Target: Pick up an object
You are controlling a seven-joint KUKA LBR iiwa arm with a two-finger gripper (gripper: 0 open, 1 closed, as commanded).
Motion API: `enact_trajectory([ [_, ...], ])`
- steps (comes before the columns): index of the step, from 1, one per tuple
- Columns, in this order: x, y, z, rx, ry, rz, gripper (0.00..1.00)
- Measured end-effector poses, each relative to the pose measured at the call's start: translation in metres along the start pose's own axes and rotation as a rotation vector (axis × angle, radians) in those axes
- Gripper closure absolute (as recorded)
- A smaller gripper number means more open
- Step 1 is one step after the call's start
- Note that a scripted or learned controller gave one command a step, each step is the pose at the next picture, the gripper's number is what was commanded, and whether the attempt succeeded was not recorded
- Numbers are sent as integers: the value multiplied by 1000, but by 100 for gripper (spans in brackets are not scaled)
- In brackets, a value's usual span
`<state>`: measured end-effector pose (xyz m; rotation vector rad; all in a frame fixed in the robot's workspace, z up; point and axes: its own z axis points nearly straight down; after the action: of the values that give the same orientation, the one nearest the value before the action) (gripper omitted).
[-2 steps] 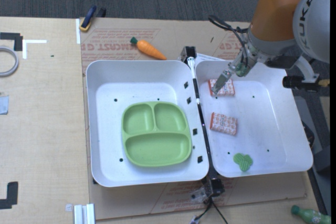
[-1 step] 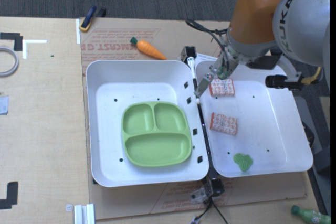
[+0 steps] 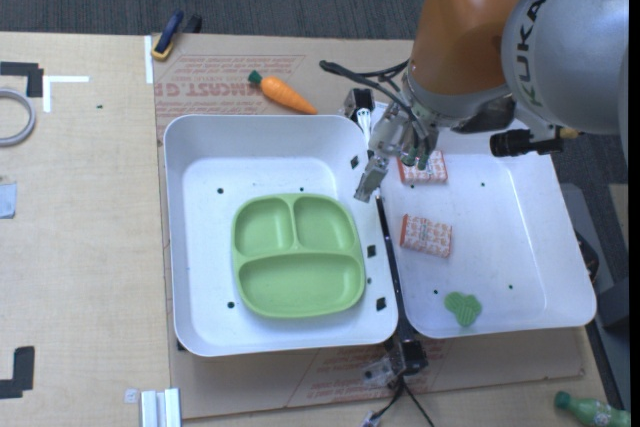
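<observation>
- Bottom right of the frame: small green plastic broccoli piece [image 3: 462,307] in the right white bin [image 3: 530,245], untouched.
- The grey two-finger gripper [image 3: 385,160] hangs at frame centre beside two patterned red-and-white packets [image 3: 426,235]; can't tell how its jaws stand.
- Risk, I'd guess: it's so close to the bins' shared rim it could clip that.

The grey arm with its orange band [image 3: 455,10] reaches in from the right, bulky wrist high in the view. Below it the metal two-finger gripper [image 3: 372,183] hangs tilted down and leftward, cables looping beside its mount.

arm [image 3: 520,25] cut off, bottle [image 3: 592,407] cropped
</observation>
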<state>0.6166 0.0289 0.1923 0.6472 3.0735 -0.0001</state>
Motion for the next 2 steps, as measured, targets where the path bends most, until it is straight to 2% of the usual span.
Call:
enact_trajectory([
  [1,-30,12,-1,-2,-4,-152,0],
  [2,-3,-56,-1,-1,-2,-419,0],
])
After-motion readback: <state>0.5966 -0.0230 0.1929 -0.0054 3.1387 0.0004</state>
